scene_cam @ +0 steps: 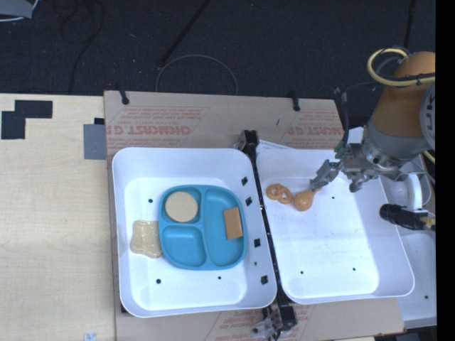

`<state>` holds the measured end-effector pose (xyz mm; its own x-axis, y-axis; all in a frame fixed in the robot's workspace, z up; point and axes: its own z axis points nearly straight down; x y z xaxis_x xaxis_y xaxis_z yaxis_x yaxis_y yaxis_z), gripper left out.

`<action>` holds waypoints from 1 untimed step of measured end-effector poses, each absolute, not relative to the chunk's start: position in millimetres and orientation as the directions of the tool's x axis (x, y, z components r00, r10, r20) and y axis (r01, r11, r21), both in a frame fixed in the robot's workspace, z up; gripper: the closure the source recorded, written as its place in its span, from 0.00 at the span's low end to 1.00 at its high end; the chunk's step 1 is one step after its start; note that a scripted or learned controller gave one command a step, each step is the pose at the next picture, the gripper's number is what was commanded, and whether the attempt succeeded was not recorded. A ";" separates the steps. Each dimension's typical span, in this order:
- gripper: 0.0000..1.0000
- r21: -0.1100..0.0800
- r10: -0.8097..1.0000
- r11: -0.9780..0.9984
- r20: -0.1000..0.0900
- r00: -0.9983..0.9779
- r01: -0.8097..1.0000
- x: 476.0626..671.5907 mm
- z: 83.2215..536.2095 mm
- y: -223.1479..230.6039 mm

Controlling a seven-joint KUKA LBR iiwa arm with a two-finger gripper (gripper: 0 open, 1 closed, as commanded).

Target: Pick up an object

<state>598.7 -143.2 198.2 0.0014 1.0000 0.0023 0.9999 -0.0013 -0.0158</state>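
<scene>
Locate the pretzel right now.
The pretzel lies in the right bin, near its upper-left corner and close to the divider between the bins. A small tan rounded object sits just to its right, with the gripper beyond that.

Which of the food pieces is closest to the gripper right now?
The small orange-brown rounded piece in the right bin, just below-left of the gripper. The pretzel lies farther left; the others are in the left bin.

Both white bins (135,183) look like smooth, slightly glossy plastic. Inside the left one, the blue tray (192,251) looks matt plastic. Beneath them lies printed brown cardboard (178,123).
</scene>
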 end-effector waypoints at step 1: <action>0.00 -0.001 1.000 0.001 0.000 -0.001 1.000 601.7 206.6 -143.4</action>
<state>601.7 -143.4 206.6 -0.0005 1.0000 -0.0001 1.0000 0.0005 -0.0011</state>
